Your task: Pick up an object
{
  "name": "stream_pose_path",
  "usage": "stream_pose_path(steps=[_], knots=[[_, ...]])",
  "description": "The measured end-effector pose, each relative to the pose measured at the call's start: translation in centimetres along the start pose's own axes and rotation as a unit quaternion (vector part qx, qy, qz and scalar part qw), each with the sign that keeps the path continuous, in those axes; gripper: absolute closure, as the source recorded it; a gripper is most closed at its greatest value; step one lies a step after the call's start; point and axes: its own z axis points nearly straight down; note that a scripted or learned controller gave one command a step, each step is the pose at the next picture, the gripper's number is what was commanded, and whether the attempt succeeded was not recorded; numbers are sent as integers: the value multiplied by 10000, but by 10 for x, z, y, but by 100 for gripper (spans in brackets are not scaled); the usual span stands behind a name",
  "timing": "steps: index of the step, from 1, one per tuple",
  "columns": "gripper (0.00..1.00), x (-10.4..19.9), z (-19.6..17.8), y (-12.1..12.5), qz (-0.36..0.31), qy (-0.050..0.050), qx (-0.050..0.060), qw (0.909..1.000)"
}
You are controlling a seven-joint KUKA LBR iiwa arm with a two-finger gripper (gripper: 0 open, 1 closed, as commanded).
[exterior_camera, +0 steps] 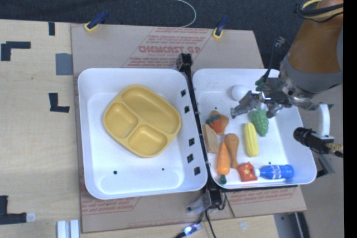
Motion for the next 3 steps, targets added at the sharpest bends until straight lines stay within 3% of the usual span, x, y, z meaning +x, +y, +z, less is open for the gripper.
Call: stream_pose_path(steps=[1,3], knots=[[0,0,-7,2,-14,-8,-67,10000],[0,-4,105,20,-16,-5,-50,10000]])
